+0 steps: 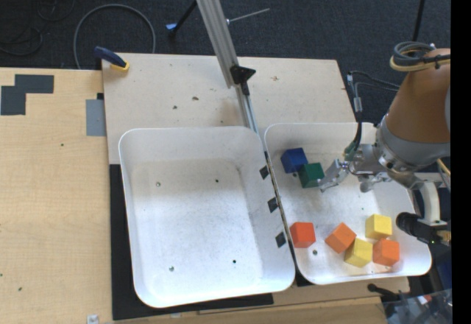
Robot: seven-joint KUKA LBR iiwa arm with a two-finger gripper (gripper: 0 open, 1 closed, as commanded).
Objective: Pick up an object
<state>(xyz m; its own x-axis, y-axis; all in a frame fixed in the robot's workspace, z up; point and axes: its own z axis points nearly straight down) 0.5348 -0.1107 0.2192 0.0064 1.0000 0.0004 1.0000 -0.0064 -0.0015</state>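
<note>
Bench (184, 90) fills my feed, pale wood, carrying two white bins side by side. Left bin (147, 149) is on my left, right bin (416, 267) holds all the blocks. I see the arm (419, 113) reaching in from the right, its end effector (333, 177) low over the right bin, just right of the green block (312, 174); I can't tell whether its fingers are apart or together. Blue block (294, 160) touches the green one on its far left. Nearer me: red-orange block (302, 233), orange block (340, 237), a yellow block (360, 252), another yellow block (379, 226) and an orange-red block (386, 251), clustered.
</note>
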